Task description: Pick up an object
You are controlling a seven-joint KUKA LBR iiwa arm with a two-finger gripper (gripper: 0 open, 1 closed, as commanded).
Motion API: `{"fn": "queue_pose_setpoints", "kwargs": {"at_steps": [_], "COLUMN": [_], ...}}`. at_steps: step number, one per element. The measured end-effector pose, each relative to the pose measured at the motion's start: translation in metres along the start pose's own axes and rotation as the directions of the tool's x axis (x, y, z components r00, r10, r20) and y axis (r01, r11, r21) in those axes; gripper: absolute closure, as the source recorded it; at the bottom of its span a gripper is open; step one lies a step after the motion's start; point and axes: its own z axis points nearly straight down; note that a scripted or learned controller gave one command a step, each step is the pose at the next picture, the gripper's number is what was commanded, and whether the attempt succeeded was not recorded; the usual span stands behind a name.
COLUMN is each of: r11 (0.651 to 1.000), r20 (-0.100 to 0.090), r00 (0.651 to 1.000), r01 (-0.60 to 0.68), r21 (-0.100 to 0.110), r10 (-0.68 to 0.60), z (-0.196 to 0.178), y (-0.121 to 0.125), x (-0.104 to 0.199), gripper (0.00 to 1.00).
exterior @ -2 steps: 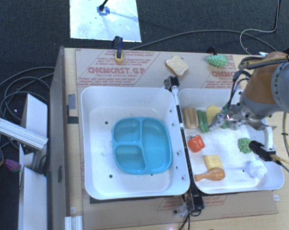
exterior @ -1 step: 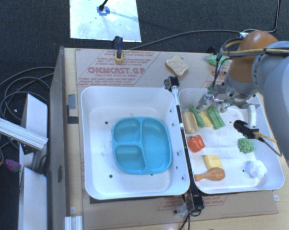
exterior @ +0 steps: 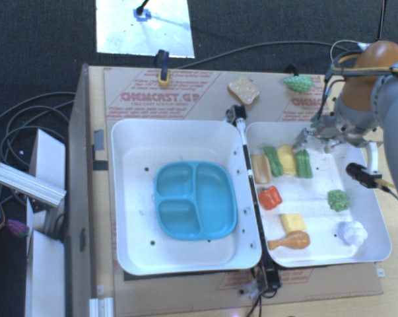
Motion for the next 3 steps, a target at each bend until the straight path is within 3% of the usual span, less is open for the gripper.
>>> {"fn": "queue_pose_setpoints", "kwargs": {"at_steps": [1,2,3], "r11": [1.000,1.000,1.000], "r20": [-0.002,0.001,-0.001], "r00": [1.000,1.000,1.000], "r01": [0.002,-0.001,0.000], "r21": [0.001,-0.002,0.001], "r10": [-0.002,0.001,0.000], "z": [0.003,-0.076,-0.019], "y": [-0.026,-0.011,-0.058], "x": [0.032,-0.022,0.076], "gripper": [0.00,0.00,0.00]}}
